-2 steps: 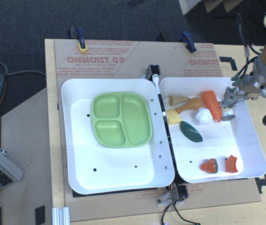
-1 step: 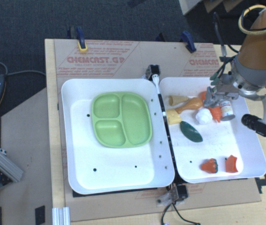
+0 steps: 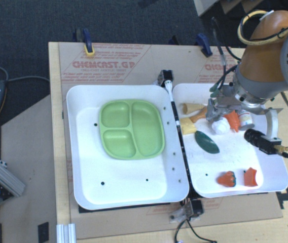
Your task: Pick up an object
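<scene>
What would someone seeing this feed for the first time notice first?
Probably the pale green divided plate, lying alone in the left bin. Next, the grey and orange arm reaching into the right bin, its gripper low among a cluster of small items at the bin's far end. A dark green piece lies mid-bin, with two red-orange pieces near the front edge.
</scene>
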Controlling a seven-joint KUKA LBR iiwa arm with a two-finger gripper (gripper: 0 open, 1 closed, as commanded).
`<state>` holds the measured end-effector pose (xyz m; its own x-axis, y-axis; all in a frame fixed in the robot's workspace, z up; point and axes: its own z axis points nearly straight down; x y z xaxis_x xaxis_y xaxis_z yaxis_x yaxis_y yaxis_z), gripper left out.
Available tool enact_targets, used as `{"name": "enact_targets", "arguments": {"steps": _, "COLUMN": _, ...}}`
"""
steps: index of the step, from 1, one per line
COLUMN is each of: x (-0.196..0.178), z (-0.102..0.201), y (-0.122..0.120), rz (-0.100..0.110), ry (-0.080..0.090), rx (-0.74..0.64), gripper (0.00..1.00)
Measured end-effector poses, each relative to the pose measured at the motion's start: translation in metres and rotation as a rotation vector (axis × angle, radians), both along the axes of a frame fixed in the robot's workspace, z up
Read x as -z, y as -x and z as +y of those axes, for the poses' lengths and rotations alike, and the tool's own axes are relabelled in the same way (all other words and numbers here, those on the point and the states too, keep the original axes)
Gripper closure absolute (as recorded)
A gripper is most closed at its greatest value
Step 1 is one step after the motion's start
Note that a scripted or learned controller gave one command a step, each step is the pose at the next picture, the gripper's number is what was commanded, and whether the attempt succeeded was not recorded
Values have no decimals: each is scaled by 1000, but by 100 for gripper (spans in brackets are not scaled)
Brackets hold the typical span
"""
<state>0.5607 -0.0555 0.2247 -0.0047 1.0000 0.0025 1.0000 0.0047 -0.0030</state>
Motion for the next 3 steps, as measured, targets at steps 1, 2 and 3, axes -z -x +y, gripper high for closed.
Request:
{"name": "enact_targets", "arguments": {"steps": 1, "x": -2, "z": 53, "y": 12, "rz": 0, "ry": 0, "rx": -1, "gripper": 100}}
{"name": "enact_targets", "arguments": {"steps": 2, "x": -6, "z": 102, "y": 14, "rz": -4, "ry": 0, "rx": -2, "gripper": 100}}
{"name": "enact_targets", "arguments": {"steps": 3, "x": 7, "z": 141, "y": 0, "rz": -4, "ry": 2, "rx": 0, "gripper": 100}}
